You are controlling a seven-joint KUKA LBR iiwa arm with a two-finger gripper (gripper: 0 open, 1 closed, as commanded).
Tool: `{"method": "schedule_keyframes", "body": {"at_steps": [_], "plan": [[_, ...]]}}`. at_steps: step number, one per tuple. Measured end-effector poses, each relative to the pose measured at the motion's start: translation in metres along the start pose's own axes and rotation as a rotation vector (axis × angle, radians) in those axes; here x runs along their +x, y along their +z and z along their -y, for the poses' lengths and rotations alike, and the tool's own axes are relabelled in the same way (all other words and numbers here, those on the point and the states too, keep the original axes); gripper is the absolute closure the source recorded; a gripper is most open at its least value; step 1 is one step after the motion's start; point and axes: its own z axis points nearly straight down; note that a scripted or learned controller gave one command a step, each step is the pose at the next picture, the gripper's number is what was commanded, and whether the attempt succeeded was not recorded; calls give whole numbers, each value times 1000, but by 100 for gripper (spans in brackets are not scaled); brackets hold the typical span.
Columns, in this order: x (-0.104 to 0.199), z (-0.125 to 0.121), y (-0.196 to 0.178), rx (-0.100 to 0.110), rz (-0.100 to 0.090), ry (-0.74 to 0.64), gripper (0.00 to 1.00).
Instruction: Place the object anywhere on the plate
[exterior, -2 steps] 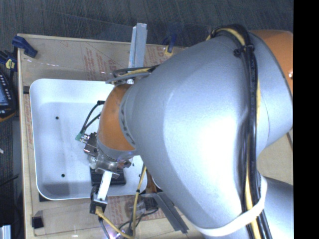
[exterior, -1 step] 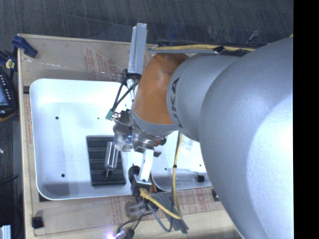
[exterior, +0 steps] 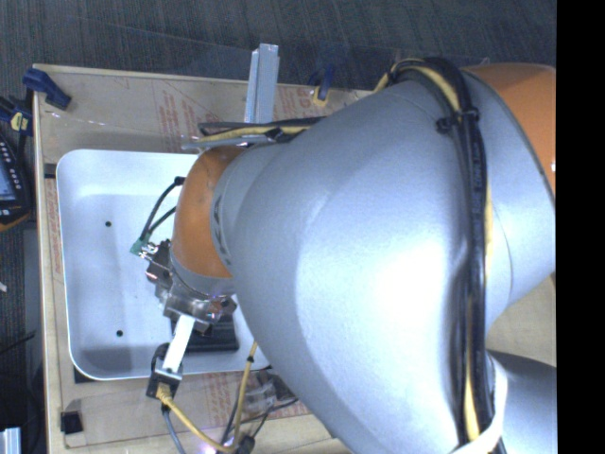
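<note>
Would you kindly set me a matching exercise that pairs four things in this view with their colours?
Things:
1. bin
2. big arm link
3. band above the wrist
4. clamp at the bench's far left corner

Colours:
a. orange
b. blue
c. white
d. grey

Pairs: 1-c, 2-d, 3-a, 4-b.

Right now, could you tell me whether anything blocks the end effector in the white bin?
Nothing visible does: the bin floor beside the end effector looks bare. The arm hides everything to its right.
</note>
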Motion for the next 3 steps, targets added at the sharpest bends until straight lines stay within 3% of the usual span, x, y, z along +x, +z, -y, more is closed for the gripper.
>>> {"method": "schedule_keyframes", "body": {"at_steps": [1,2,3], "plan": [[-48,-30,-114,-6,-5,-227,100],[-8,-5,-2,-1,0,-354,100],[-11,-47,42,-3,-1,-902,100]]}}
